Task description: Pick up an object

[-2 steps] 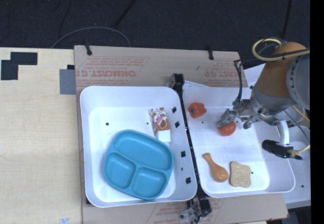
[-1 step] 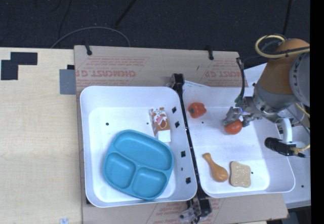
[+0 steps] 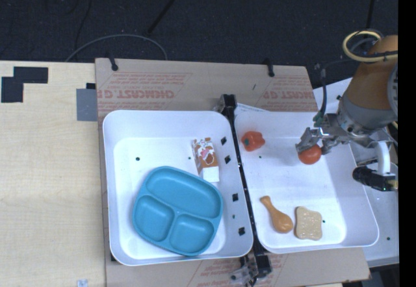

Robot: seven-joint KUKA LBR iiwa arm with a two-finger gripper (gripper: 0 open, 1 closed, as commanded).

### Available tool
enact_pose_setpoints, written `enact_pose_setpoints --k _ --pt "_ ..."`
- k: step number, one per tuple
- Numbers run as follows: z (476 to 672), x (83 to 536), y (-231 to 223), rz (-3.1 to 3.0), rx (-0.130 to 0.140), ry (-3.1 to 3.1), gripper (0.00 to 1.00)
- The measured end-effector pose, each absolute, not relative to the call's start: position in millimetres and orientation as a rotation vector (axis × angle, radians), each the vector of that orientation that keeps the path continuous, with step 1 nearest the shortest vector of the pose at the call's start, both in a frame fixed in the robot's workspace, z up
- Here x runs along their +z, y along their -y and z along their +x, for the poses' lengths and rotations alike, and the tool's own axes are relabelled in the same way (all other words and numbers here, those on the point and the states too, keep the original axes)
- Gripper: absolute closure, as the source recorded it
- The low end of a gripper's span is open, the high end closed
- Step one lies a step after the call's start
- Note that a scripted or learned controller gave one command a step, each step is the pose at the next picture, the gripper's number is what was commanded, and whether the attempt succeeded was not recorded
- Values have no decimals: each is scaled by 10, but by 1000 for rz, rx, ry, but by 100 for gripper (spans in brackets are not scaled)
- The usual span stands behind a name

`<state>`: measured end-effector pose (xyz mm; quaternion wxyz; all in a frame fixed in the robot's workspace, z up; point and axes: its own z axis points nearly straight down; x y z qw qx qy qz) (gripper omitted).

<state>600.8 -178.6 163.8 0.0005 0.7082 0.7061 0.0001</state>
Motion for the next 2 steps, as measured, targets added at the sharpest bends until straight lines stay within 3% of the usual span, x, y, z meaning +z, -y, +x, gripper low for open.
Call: enact_pose_setpoints --k 2 --pt "6064 2677 1708 2218 2 -2222 100"
